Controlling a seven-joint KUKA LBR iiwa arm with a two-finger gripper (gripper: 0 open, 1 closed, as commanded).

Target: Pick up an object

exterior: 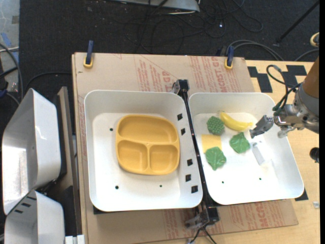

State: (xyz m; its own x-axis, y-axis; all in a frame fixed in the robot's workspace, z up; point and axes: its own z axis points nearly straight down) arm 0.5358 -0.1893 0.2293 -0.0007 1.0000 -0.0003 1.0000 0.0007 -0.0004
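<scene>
One yellow slab (209, 140) is partly hidden by a green lump (216, 159).

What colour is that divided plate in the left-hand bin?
The divided plate is mustard yellow, clearest in the camera view.

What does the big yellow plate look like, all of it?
The yellow plate is a rounded-square tray that looks like smooth plastic. It has a raised rim and three sections: one wide one at the far side and two smaller ones nearer the camera. It lies flat, right way up, about mid-floor in the left bin, resting on the white floor, apart from the walls.
</scene>
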